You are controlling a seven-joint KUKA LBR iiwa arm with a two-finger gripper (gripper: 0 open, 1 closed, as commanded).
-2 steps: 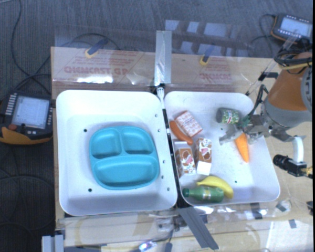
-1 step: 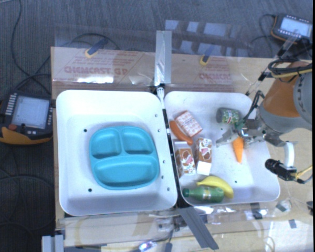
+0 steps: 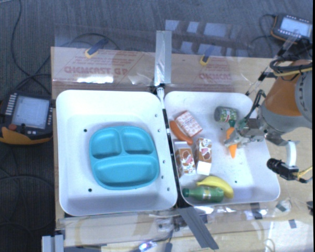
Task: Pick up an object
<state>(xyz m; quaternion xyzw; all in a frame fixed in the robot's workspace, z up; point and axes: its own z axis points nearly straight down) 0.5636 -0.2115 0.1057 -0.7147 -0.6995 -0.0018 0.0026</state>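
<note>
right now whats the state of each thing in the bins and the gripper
blue tray: flat in the left bin
can: on its side
green bottle: on its side, against the banana
banana: lying flat
carrot: loose on the bin floor
gripper: low in the right bin, just above the carrot

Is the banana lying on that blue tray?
No, the banana lies in the right bin, just above a green bottle, while the blue tray sits in the left bin.
</note>
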